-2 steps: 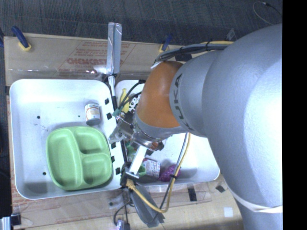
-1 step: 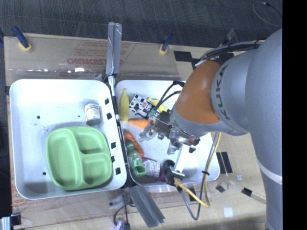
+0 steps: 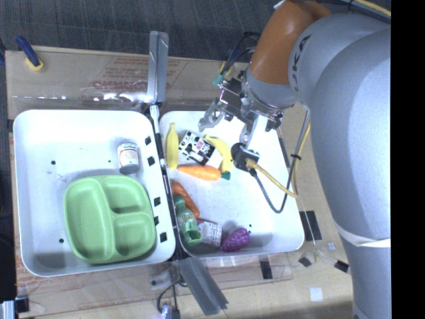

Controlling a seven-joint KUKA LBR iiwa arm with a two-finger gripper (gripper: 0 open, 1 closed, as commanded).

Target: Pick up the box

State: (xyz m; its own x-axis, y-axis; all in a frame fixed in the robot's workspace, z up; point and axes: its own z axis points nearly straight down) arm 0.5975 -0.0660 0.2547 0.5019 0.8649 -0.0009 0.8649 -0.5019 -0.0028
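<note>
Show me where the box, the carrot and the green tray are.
box [image 3: 196, 147], camera view, on its black-and-white top face.
carrot [image 3: 198, 172], camera view, mid-length of its orange body.
green tray [image 3: 106, 219], camera view, on the divider between compartments.

A bulky KUKA arm [image 3: 345, 111] in smooth pale grey, with dark lettering on its casing, narrows to a rounded orange band [image 3: 282, 35] above the wrist. Beyond it sits a cluttered metal-and-black gripper [image 3: 226, 135] assembly. Black and yellow cables run over the top of the arm, and a yellow cable [image 3: 275, 181] loops down near the gripper.
</note>
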